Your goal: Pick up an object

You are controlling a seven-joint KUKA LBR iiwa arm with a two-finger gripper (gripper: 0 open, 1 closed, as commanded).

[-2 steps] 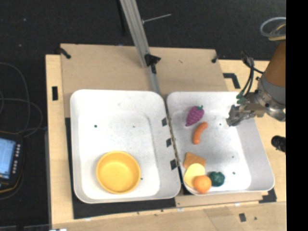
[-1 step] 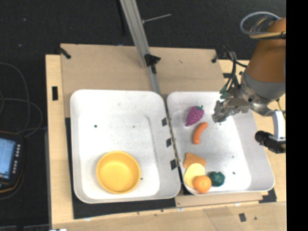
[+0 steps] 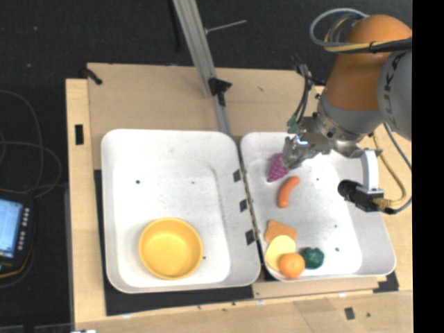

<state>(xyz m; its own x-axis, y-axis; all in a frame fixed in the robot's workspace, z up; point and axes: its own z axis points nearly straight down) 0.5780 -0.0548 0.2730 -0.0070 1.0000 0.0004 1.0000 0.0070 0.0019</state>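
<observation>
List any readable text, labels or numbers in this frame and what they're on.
None readable.
Handheld screen device at the left edge: display lit, contents too small and blurred to read.
White bins, yellow bowl, the toy items and the arm's orange band: no visible print.

A tan bench [image 3: 159,96] carries two white bins, left [image 3: 118,186] and right [image 3: 361,255] (touching side by side).

Even, fairly bright overhead light washes the two shallow white plastic bins [image 3: 173,144] nearly featureless; shadows are faint, the dark floor around is murky, and detail is soft and grainy.
</observation>
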